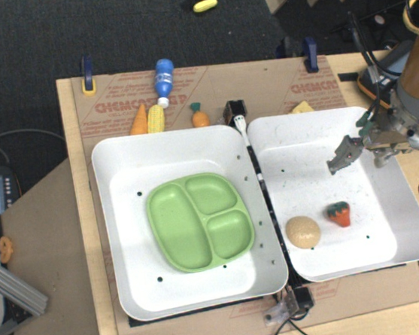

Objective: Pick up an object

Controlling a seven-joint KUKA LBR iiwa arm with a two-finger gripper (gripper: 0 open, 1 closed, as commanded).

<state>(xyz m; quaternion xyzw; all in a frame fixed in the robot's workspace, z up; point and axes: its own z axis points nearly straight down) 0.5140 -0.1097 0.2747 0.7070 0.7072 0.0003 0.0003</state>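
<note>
The grey arm reaches in from three o'clock, its tool (353,150) hanging over the right white bin (296,133); I cannot tell its grip state. Toward six o'clock lie a small red-orange strawberry-like toy (340,214) and, beside it, a round beige ball (304,232).

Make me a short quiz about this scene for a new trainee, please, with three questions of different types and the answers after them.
1. True or false: the green divided plate lies in the left bin.
2. Multiple choice: which things lie in the right bin? A) corn and a bottle B) a beige round object and a small red toy C) a banana
3. Fill in: the tool hovers over the ___ bin.

Key: 1 true. 2 B. 3 right.
</note>
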